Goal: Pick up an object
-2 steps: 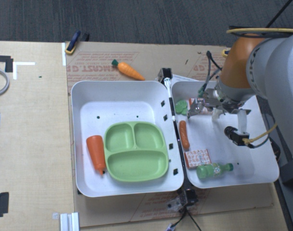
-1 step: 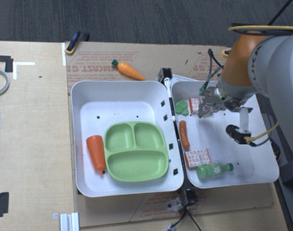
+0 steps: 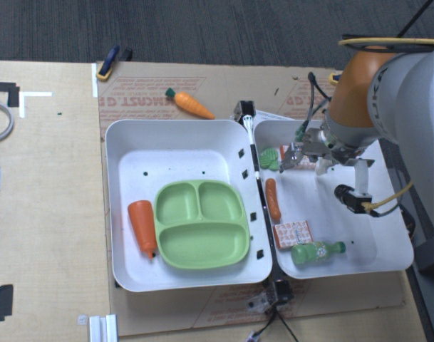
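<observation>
End effector [image 3: 296,155], finger state unreadable, low in right bin [image 3: 388,251] by a green object [image 3: 269,158]; sausage [image 3: 273,199], patterned packet [image 3: 292,233], green bottle [image 3: 315,251] nearby; labels illegible.

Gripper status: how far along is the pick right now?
Done: the arm has reached into the right bin, with the gripper low at its back left corner beside a green item. In hand: nothing visibly lifted. Left: the grasp and lift; the hot dog, green bottle and patterned packet lie on the bin floor.
</observation>
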